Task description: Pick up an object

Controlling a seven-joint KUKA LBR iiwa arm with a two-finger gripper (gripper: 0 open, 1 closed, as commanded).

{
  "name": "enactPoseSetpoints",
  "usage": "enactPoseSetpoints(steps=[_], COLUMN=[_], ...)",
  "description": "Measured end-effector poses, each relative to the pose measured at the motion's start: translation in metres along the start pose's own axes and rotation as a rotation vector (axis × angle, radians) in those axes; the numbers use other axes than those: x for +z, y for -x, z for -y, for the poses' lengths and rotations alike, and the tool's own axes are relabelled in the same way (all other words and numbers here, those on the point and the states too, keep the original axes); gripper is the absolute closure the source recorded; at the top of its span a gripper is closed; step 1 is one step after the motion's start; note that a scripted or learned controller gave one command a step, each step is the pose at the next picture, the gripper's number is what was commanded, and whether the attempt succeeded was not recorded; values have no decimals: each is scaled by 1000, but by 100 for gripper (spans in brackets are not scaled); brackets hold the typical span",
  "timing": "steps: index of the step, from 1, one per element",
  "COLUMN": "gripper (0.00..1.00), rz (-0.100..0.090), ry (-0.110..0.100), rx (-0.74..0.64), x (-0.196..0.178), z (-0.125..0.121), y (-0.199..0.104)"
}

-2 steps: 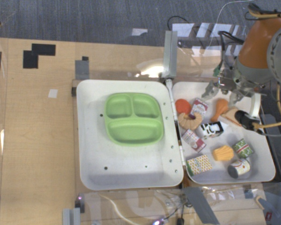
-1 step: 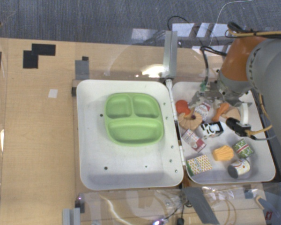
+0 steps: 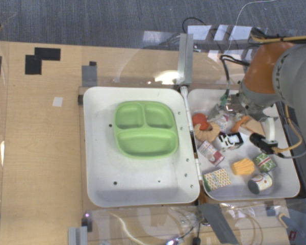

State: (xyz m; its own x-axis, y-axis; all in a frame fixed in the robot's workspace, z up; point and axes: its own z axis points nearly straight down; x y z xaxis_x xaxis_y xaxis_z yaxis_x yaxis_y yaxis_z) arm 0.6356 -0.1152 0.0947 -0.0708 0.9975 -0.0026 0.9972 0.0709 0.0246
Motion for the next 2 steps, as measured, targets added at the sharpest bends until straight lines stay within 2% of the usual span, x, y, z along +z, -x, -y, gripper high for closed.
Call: enactPoseSetpoints(steps=[1,2], gripper=[100,100], rz=[0,-1], ry=[4,-21], rx=[-1,143], x=[-11,-90], z=[-2,-3], y=[-1,-45])
